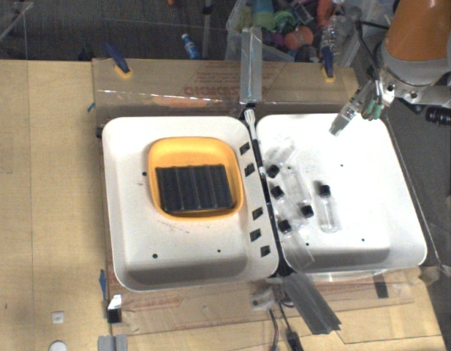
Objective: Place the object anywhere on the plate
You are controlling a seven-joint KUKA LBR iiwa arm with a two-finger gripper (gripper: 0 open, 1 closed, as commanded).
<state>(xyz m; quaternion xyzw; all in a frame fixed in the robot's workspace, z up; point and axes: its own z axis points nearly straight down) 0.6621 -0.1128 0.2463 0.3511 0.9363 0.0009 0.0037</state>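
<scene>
An orange-yellow plate (192,150) sits in the left bin (130,247). A black ribbed slab (194,189) lies flat on it, covering most of its middle. In the right bin (371,189) lie several clear plastic pieces with black caps: one (326,205) near the middle, others (278,183) along the left wall. My gripper (342,121) hangs over the right bin's far edge, above and well apart from the clear pieces. Nothing is visible between its fingers.
A row of black tabs (253,196) runs along the divider between the bins. A crate of colourful toys (298,9) stands behind the bench. Blue clamps (120,64) hold a clear sheet at the back edge.
</scene>
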